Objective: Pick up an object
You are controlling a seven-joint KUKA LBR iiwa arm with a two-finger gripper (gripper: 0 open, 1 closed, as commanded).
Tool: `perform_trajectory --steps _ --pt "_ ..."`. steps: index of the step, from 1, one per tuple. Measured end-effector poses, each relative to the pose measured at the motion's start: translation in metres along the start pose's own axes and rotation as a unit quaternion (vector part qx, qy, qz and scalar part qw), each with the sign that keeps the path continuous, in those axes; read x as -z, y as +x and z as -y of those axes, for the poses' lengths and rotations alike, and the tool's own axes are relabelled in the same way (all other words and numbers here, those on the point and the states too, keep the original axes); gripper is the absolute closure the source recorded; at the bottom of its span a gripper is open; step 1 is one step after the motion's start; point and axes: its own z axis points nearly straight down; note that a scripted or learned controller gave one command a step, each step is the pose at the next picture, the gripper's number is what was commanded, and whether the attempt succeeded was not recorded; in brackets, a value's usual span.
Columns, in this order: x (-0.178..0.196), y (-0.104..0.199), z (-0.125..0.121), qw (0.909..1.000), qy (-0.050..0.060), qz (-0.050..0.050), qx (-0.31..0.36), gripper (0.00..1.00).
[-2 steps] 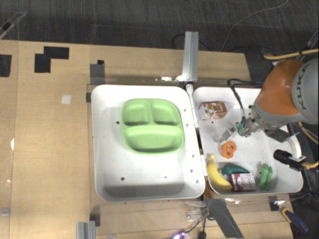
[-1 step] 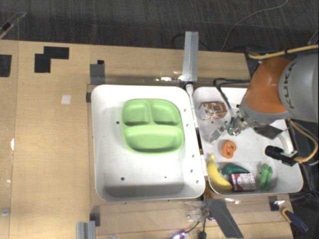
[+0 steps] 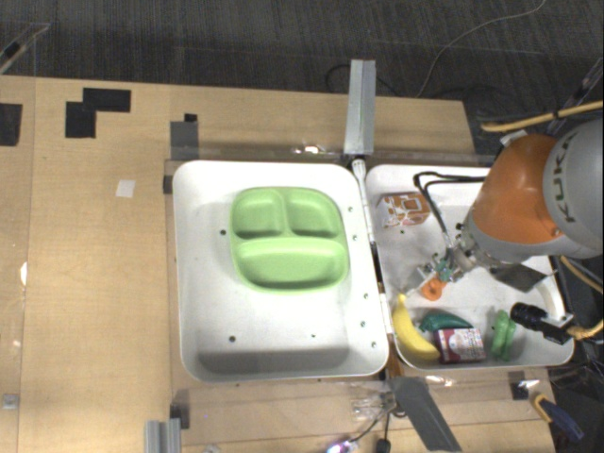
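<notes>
My one camera sits fixed above the bench (image 3: 85,281), looking down at a slant on both white bins, left bin (image 3: 198,281) and right bin (image 3: 472,179); my arm (image 3: 528,196) enters from the right.

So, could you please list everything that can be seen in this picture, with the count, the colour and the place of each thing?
shallow plastic bins: 2, white, side by side on the bench, left bin, right bin
divided plastic plate: 1, light green, three compartments, in the left bin
banana: 1, yellow, front left of the right bin
small printed packet: 1, white and brown, back left of the right bin
small orange object: 1, orange, middle of the right bin, below the gripper
dark red can: 1, front of the right bin
green object: 1, right of the can
arm: 1, grey with orange band, over the right bin
gripper: 1, above the orange object
</notes>
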Motion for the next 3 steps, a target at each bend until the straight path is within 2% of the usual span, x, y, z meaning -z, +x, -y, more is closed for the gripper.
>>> perform_trajectory --steps 1,2,3 --pt "0.009 0.002 -0.002 1.0000 -0.001 -0.002 0.000 1.00" --pt "0.092 0.011 -0.086 0.9995 0.006 -0.004 -0.031 1.00" --pt "0.091 0.011 -0.086 0.9995 0.007 -0.004 -0.030 0.00"
